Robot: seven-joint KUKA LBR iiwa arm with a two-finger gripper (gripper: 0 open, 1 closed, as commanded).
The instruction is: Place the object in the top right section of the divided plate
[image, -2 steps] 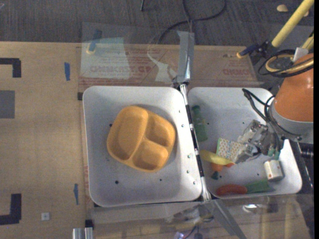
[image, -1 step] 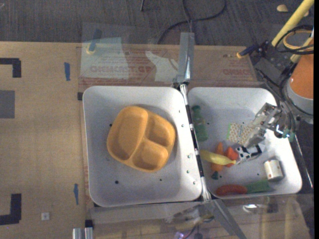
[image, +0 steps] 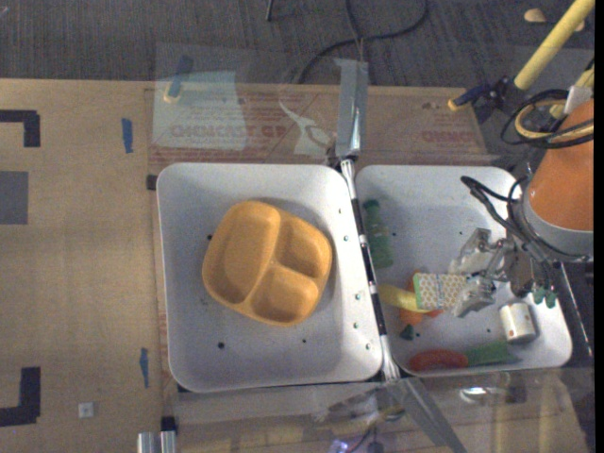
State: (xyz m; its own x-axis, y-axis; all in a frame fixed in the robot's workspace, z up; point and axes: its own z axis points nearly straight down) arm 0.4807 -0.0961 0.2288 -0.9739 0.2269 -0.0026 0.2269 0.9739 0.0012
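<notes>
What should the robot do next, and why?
Probably lift a little, straight up. The gripper is low in the right bin, right beside a spotted block, while the yellow plate sits in the left bin. I can't tell whether it has the block, so a small lift would show that before crossing over.

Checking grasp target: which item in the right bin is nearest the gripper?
The white dotted box, beside the gripper; the white cylinder lies farther off.

We take this for a robotics lab: two shallow white plastic bins mid-frame on a taped cardboard bench, loose black cables across grey carpet at the top
</notes>
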